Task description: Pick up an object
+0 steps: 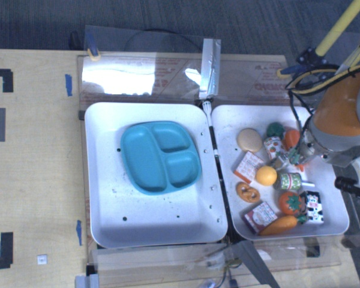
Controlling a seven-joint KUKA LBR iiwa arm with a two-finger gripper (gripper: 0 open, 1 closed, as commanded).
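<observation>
Toy food fills the right bin point(342, 221), the pile from which one object is to be picked; none has yet been lifted, as far as the picture shows, so the grasp and the raise are both judged left to do. On the table point(30, 161) stand two shallow white bins side by side. The left bin point(108, 209) carries a single blue divided tray point(161, 156). The grey arm with its orange band point(342, 116) reaches in from the right, its hand point(299, 155) low among the items at the upper right of the pile; whether it is open or closed cannot be told. Countable in the heap: one beige bun point(249, 139), one yellow-orange ball point(266, 176), one pretzel point(247, 192), one tomato point(291, 203), one carrot point(279, 224), one cow-patterned carton point(312, 207), and about three small packets, the rest too crowded to number.
</observation>
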